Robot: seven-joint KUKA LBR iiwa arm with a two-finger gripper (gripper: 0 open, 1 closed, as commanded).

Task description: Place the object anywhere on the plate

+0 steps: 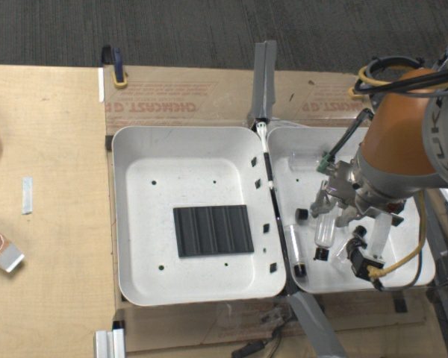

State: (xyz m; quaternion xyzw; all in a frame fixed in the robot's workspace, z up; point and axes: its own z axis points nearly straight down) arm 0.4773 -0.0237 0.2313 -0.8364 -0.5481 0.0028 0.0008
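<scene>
- Two white bins side by side; gripper [331, 202] sits over right bin [425, 274], low, near the bin's middle.
- Gripper state: can't tell, the wrist and orange band block the tips.
- Clear vial [325, 231] w/ black cap lies on the bin floor just below the gripper in view, close to or touching it. Can't tell if it's gripped.
- 2nd clear tube [292, 243] w/ black end lies view-left of the gripper, along the bin's left wall.
- Small black bit [302, 215] just view-left of the gripper, apart from it.
- Dark ribbed plate [213, 230] lies flat in left bin [134, 200], well apart from the gripper on view-left, past the divider.
- Yellow cable [407, 263] loops below-right of the gripper.
- Far view-left of the gripper, on the bench outside the bins: white strip [27, 196] and packet [1, 249].
</scene>
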